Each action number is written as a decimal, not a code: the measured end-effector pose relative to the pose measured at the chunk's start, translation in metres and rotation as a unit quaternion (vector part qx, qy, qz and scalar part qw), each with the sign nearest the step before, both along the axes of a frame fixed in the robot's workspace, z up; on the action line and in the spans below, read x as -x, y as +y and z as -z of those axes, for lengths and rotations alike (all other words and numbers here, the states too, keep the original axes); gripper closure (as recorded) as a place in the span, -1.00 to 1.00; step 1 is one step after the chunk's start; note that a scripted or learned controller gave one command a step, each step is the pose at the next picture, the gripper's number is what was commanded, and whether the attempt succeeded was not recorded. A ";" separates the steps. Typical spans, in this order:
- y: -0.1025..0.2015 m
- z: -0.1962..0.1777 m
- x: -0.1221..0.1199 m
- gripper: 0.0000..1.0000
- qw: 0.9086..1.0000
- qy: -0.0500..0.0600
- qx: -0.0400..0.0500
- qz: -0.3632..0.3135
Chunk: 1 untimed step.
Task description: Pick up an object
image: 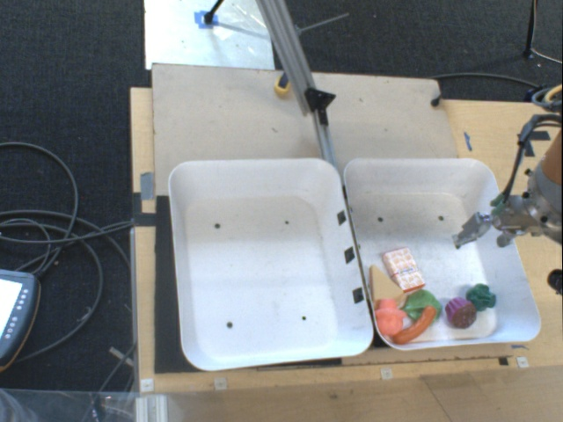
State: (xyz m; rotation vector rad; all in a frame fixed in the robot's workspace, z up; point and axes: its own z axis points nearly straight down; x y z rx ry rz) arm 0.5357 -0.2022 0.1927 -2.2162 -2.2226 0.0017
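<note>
Several small objects lie in the near part of the right bin [422, 192]: a pink and white box [403, 268], a tan wedge [378, 282], an orange-red round piece [387, 310], an orange carrot-like piece [416, 325], a green piece [421, 301], a purple piece [459, 311] and a dark green broccoli-like piece [480, 296]. My gripper [486, 233] hangs over the right side of that bin, above and to the right of the box. It is open, with nothing between its fingers.
The left bin [255, 192] sits beside the right one, and their rims meet along the middle. A slanted grey pole [290, 47] crosses the bench behind the bins. Cables and a pendant lie on the floor at the left.
</note>
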 end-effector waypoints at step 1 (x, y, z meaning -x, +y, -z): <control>-0.010 0.051 0.002 -1.00 1.000 0.000 0.000 0.001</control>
